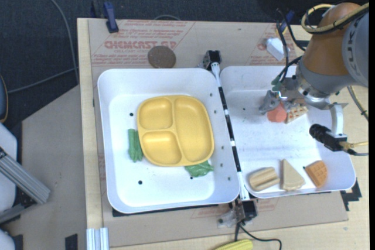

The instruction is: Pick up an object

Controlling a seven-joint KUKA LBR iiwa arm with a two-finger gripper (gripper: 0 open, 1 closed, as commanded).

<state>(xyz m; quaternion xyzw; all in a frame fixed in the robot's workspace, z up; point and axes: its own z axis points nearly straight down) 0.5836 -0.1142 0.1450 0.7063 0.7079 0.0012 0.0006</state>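
My gripper is low in the upper part of the right bin, reaching in from the right. Directly under and beside it lies a small red-orange object, partly hidden by the gripper. A pale waffle-like piece rests against that object's right side. Whether the gripper touches or encloses the red-orange object cannot be told from this angle.
Along the right bin's front edge lie a bread roll, a tan wedge and an orange waffle piece. The left bin holds a yellow divided plate with green pieces beside it.
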